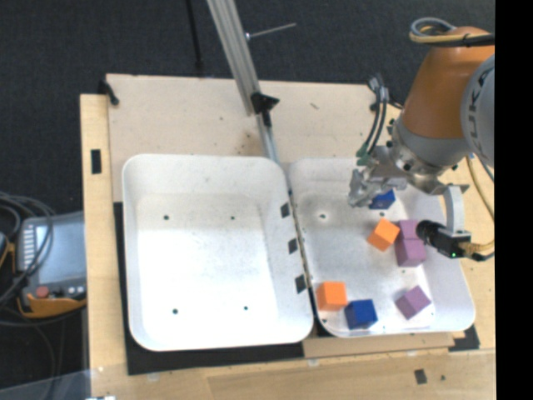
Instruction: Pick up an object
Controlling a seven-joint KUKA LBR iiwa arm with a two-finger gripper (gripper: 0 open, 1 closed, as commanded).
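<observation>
gripper [368, 192] hung over blue block [383, 198] | finger state unclear | block looked light, rigid; grip flat opposite sides

We read the left bin [208, 252] as matt white plastic, finely speckled; the right bin [329, 198] beside it looks the same. Under both, the bench [179, 115] looks like raw, matt board. The slanted rail [233, 44] behind the left bin looks like brushed metal. The arm [441, 90] shell is smooth, semi-gloss orange.
</observation>
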